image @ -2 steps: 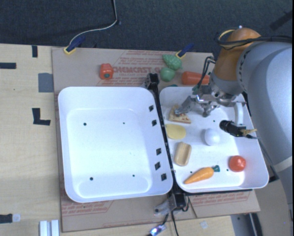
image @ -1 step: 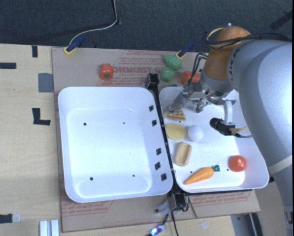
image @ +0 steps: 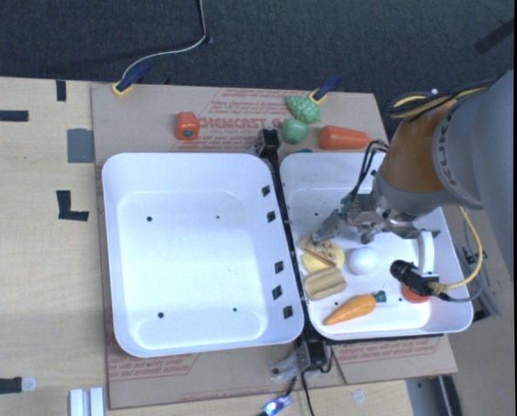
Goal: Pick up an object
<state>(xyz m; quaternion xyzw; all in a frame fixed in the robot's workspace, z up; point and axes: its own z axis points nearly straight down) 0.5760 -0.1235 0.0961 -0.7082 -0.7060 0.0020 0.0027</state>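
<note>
Five small toys lie in the right bin [image: 444, 319]. One carrot [image: 352, 309] is at the near side; it lies long-ways left to right, with its thin orange tip at the left and its green end at the right. Just past it is one tan block [image: 322, 283]. Beyond that is one cheese wedge [image: 319, 255] with holes. One white ball [image: 362, 260] sits just right of the cheese. One red piece [image: 415, 294] peeks out at the right, partly hidden by a black part of the arm.

The claw [image: 345, 221] hangs over the middle of the right bin, just past the cheese and the ball. A grey finger [image: 328, 226] slants down to the left toward the cheese. I cannot tell how wide the claw is open, or if it touches or holds a toy.

The left bin [image: 189, 167] has small black dots on its floor.

On the cardboard [image: 232, 121] beyond the bins lie four more toys: one orange piece [image: 186, 126] at the left, two green ones [image: 298, 118] close together, and one more carrot [image: 343, 137] at the right.
</note>
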